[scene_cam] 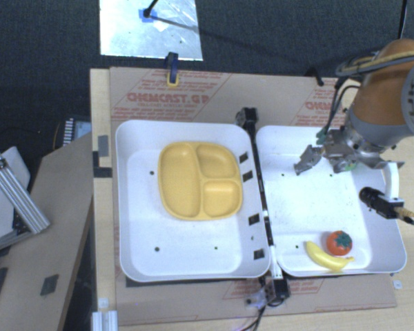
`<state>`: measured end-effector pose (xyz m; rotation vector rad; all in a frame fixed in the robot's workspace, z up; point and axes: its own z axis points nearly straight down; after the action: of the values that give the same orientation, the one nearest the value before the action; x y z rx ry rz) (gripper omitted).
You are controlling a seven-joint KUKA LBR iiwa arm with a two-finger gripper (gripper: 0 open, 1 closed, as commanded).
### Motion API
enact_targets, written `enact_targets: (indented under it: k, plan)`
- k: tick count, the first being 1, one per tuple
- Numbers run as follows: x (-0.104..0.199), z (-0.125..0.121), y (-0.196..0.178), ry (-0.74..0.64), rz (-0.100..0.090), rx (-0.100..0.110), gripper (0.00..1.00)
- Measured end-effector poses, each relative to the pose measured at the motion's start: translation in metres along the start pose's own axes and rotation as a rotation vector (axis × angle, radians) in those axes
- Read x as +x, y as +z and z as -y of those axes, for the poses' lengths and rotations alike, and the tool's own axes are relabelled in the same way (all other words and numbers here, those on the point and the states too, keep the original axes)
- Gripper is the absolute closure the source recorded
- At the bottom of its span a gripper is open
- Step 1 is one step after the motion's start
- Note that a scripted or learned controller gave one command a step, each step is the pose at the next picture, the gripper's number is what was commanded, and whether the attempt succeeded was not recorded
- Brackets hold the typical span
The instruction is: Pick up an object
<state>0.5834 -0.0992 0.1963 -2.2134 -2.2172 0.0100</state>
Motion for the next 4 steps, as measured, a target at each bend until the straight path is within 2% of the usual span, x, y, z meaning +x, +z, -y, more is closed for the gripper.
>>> enact_targets:
  k: [1,3,4]
  plan:
    - [0.0,-0.003,-0.006,-0.002,0.002,-0.012,0.0]
    - [0.008,-0.011,0.103,0.001,0.001,-0.006,0.0]
    - [0.008,-0.011,0.112,0.002,0.001,-0.01,0.0]
